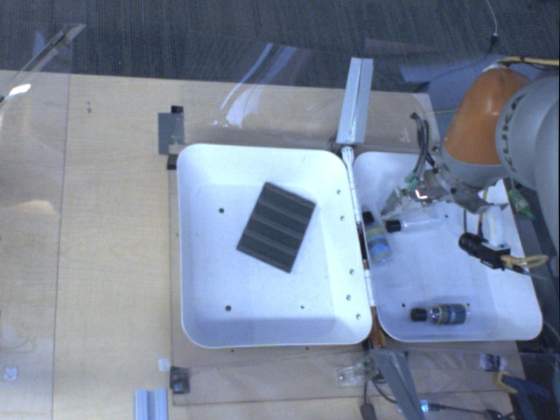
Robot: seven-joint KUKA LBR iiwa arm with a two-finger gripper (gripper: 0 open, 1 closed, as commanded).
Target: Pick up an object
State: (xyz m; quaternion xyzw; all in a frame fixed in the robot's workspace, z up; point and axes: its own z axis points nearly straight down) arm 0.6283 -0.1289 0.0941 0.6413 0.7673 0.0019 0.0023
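The arm [490, 121] enters from the right edge of the frame and hangs over the upper part of the right bin [516, 322]. The claw [420, 191] sits low beneath the wrist, amid cables and fittings; whether it is wide, narrow or holding anything cannot be told. Candidate objects lie as follows: a dark ribbed slab [276, 227] lies flat and turned at an angle in the middle of the left bin [201, 304]; a small bottle [379, 245] lies at the left wall of the right bin; a second dark bottle [440, 314] lies on its side near the lower edge of the right bin; a clear, pale item [418, 224] lies just below the claw. Risk: the clear item and the bottle at the wall are close to the claw, so a descent could strike the bin wall or nudge a bottle aside; a round bottle lying on its side is likely to roll out of a closing grip. The flat slab offers little edge to seize. Hidden or unclear: the claw tips are lost in clutter, the clear item has no definite outline, and the arm is cut off at the frame's right edge.
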